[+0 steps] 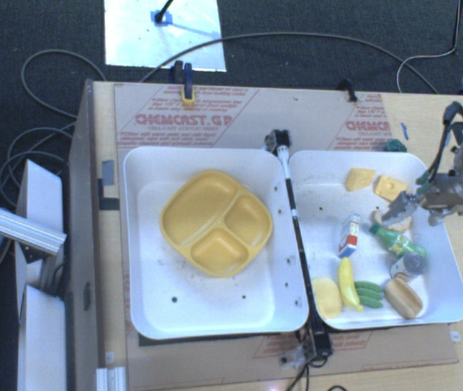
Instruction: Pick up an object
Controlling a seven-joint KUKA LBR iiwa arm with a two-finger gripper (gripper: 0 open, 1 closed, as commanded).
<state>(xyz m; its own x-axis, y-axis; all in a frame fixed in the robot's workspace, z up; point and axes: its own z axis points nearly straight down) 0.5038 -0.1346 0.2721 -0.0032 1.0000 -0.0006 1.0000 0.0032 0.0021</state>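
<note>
Your gripper (399,210) hangs over the right bin (321,186), the arm cut off at the right edge. Whether its tips are spread or pinched, you cannot tell. Just beneath lie a green bottle (397,239), a half-hidden pale item, a banana (347,283) and a bun (404,298). The left bin (146,243) holds a yellow divided plate (216,222).

Toy foods (373,251) (banana, cheese, bottle, bun) lie scattered in the right bin (451,300).
</note>
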